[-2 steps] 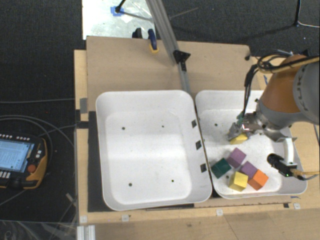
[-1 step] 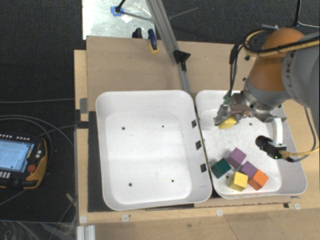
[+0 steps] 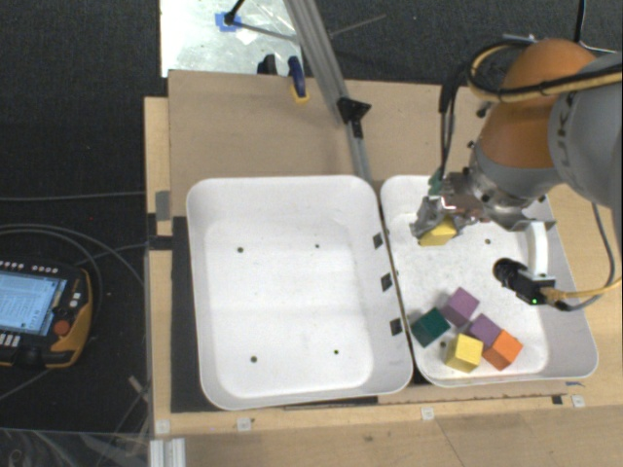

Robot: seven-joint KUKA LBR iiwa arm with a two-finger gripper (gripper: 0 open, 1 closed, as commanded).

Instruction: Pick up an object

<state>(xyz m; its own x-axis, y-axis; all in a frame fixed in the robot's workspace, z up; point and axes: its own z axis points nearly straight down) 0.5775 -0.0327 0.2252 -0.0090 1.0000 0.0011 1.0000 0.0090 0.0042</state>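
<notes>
My gripper (image 3: 435, 226) hangs over the upper left part of the right bin (image 3: 574, 343), coming in from the right. A small yellow block (image 3: 439, 233) sits between its fingertips, and the fingers are shut on it. Near the bin's front lies a cluster of blocks: a dark green one (image 3: 429, 327), a purple one (image 3: 461, 306), a second purple one (image 3: 484, 329), another yellow one (image 3: 464, 352) and an orange one (image 3: 502, 349). The gripper is well behind this cluster.
The left bin (image 3: 282, 290) lies beside the right one, their rims meeting at a divider with black clips (image 3: 387, 282). A slanted metal pole (image 3: 326, 61) crosses the back of the bench. A teach pendant (image 3: 39, 305) lies off the bench at left.
</notes>
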